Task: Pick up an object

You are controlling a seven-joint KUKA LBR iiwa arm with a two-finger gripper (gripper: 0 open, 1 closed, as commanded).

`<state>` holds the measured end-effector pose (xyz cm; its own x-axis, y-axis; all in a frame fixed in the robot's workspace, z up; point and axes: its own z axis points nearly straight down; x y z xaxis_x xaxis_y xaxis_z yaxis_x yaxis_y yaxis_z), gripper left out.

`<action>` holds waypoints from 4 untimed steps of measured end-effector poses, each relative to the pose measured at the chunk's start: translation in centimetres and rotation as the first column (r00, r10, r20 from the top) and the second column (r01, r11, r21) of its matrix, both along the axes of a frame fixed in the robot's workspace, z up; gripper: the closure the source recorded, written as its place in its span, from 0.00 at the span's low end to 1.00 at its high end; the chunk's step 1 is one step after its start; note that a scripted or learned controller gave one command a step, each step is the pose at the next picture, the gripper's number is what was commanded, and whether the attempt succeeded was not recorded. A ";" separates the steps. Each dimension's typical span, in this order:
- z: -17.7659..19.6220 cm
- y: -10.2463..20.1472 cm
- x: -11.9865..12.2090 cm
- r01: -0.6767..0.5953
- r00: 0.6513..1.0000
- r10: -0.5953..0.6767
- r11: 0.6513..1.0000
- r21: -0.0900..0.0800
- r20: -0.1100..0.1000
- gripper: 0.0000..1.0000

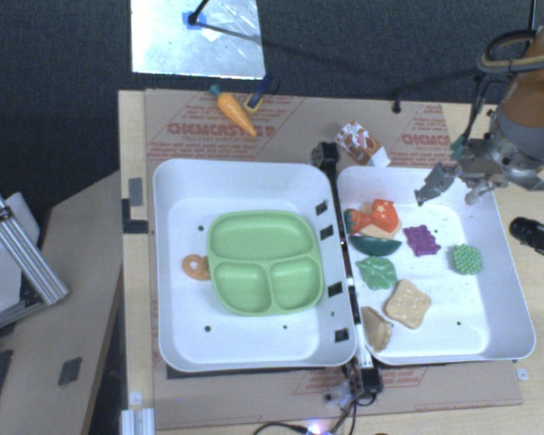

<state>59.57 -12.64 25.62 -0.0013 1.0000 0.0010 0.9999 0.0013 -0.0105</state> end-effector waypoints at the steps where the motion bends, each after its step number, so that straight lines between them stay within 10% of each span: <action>1: 0.7 0.0 0.2 -0.002 1.000 0.002 1.000 -0.001 0.012 0.00; 4: -13.9 1.0 0.2 0.000 1.000 0.000 1.000 -0.001 0.009 0.00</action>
<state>59.77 -11.63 11.69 -0.0008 1.0000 0.0005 1.0000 0.0008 -0.0011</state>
